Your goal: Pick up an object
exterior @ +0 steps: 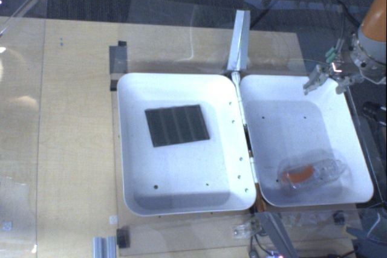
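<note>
Two shallow white bins sit side by side on the wooden bench (pixel 66 148), their inner rims nearly touching along a narrow seam. The left bin (pixel 130 190) carries a dark grey ribbed mat (pixel 177 125), a flat rectangle lying slightly askew in the far-left part of the bin floor, well clear of every wall. The right bin (pixel 266 99) holds a clear plastic bottle (pixel 311 172) lying on its side near the bin's near edge, toward its near-right corner; something orange shows through the transparent wall at the bottle's left end. The arm (pixel 373 21) comes in from the right, its orange band visible at the frame edge, and the gripper (pixel 327 79) hangs over the far-right corner of the right bin, just above the far rim. Its two fingers are spread apart with an open gap between them, and nothing sits in that gap. The gripper is well apart from the bottle, which lies untouched toward the opposite, near side of the same bin.
</note>
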`<state>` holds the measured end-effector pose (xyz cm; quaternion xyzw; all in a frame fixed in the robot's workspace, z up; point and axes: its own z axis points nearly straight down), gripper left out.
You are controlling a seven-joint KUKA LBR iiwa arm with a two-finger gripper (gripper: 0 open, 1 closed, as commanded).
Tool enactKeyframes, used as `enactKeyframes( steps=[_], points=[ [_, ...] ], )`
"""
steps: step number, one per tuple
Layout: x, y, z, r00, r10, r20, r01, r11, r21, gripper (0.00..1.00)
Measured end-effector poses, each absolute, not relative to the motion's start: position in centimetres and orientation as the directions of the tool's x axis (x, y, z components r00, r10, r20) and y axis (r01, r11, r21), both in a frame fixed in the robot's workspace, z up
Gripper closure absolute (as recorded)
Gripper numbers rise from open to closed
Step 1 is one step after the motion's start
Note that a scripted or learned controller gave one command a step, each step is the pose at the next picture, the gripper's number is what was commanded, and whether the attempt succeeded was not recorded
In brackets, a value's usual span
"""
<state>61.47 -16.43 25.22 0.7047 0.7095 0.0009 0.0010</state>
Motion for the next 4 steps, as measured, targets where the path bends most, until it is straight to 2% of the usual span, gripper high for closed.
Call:
enactKeyframes(
  steps=[1, 2, 3, 4],
  points=[
    [57.2, -16.4, 9.4, -0.041, 0.999, 0.000, 0.999, 0.041, 0.004, 0.00],
    [49.0, -20.6, 9.0, -0.059, 0.998, -0.005, 0.998, 0.059, 0.011, 0.00],
    [49.3, -11.8, 9.1, -0.252, 0.968, -0.007, 0.968, 0.252, 0.018, 0.00],
    [54.1, -13.8, 9.0, -0.225, 0.974, -0.005, 0.974, 0.225, 0.014, 0.00]
  ],
)
